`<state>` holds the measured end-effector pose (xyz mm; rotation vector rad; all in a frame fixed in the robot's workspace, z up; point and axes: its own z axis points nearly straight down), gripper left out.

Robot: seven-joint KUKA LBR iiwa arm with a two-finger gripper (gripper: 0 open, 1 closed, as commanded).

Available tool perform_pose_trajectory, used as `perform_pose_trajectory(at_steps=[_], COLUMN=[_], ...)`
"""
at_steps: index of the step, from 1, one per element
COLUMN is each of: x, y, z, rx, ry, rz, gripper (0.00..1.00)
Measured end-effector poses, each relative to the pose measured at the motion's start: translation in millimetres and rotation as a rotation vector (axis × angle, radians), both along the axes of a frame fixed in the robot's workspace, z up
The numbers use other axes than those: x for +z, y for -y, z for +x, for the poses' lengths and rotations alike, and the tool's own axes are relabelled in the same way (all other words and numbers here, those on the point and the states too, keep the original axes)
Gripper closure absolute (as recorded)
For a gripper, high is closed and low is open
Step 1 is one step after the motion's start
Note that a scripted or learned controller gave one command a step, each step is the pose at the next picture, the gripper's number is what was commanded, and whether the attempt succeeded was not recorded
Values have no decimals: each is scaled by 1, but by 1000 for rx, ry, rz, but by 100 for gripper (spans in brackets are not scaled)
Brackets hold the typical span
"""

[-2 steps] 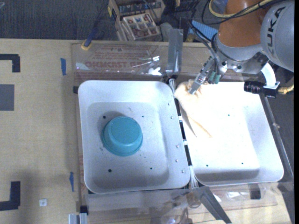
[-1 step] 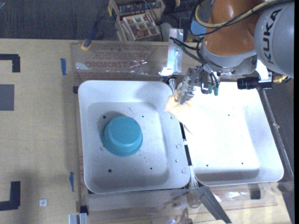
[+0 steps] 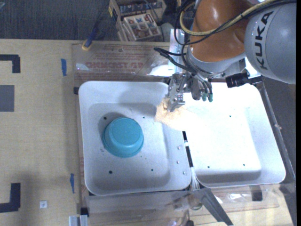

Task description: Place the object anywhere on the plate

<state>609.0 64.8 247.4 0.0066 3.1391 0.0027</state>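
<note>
A round blue plate [image 3: 123, 136] lies in the left white bin [image 3: 89, 102], left of that bin's centre. A pale tan, flat object [image 3: 170, 117] hangs over the left bin's upper right corner, by the divide between the two bins. My gripper [image 3: 173, 104] reaches down from the grey arm with the orange band, and its fingers are shut on the tan object's upper edge. The object is up and to the right of the plate, about a plate's width from its rim.
The right white bin [image 3: 235, 135] lies below and to the right of the gripper. A clear plastic sheet [image 3: 117, 62] lies behind the left bin. A small box of printed cards [image 3: 138, 15] stands beyond it. The arm's cables hang above the bins' back edge.
</note>
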Motion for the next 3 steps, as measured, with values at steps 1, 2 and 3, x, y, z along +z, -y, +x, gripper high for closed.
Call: perform_pose_trajectory(at_steps=[1, 2, 3], x=[-9, -18, -17], y=[-37, -85, -84], z=[-17, -37, -37], rx=[5, 8, 7], ry=[0, -1, 0], rz=[0, 0, 0], gripper=[100, 100, 0])
